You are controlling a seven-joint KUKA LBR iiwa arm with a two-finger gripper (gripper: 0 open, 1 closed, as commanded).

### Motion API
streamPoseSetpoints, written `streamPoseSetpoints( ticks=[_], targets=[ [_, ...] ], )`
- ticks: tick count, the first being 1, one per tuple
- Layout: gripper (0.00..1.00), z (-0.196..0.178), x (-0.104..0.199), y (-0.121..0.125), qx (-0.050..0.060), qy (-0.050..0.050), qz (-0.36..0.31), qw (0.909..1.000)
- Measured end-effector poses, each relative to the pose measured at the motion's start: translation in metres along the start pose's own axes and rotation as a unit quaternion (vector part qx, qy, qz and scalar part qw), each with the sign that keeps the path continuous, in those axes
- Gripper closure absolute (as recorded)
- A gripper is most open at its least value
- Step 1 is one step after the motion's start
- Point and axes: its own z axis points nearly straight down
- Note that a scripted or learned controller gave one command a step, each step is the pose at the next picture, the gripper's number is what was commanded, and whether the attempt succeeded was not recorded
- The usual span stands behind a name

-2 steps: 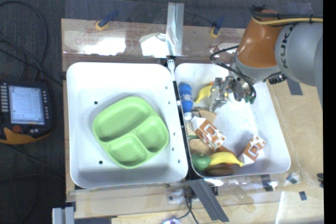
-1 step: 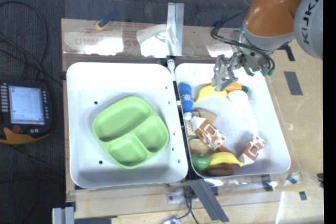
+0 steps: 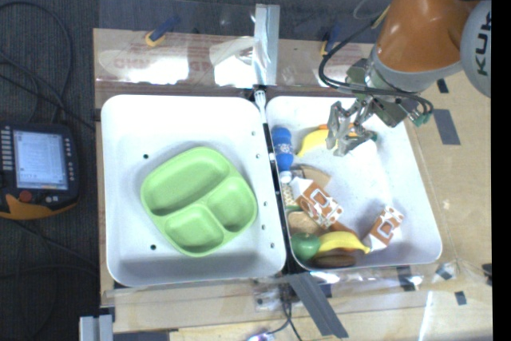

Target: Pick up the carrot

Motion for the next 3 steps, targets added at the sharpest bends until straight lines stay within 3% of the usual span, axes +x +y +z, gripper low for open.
streamPoseSetpoints(
  ticks=[1, 2, 3],
  targets=[
    [1.0, 0.034, -0.031, 0.027, -0.002, 0.001, -0.172, 0.9852],
    [1.0, 0.033, -0.057, 0.014, -0.001, 0.0, -0.276, 0.9612],
    [1.0, 0.057, 0.003, -0.018, -0.003, 0.0, -0.486, 0.8739]
  ],
)
